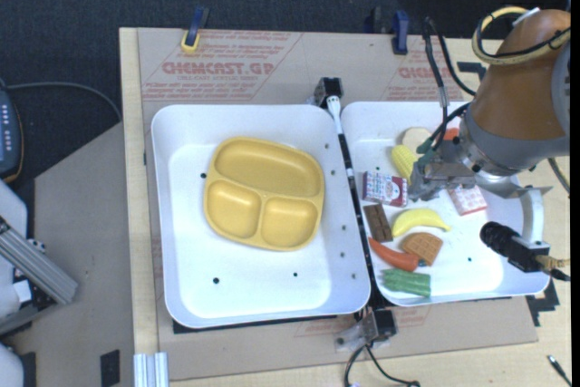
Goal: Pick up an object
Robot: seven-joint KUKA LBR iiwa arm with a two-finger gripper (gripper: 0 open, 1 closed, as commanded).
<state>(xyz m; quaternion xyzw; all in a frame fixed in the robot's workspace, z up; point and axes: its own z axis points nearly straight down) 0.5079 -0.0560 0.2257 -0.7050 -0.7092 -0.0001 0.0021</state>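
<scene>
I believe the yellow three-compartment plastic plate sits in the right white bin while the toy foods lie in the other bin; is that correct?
Not quite: the camera view shows the yellow three-compartment plastic plate in the left white bin. The toy foods, such as the yellow banana, lie in the other, right bin.

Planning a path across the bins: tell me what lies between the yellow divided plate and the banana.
In the camera view, between the yellow divided plate and the banana lie the bins' adjoining rims and a brown bar.

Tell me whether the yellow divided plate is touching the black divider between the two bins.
Apart. The camera view shows bare white bin floor between the yellow divided plate and the black divider.
</scene>
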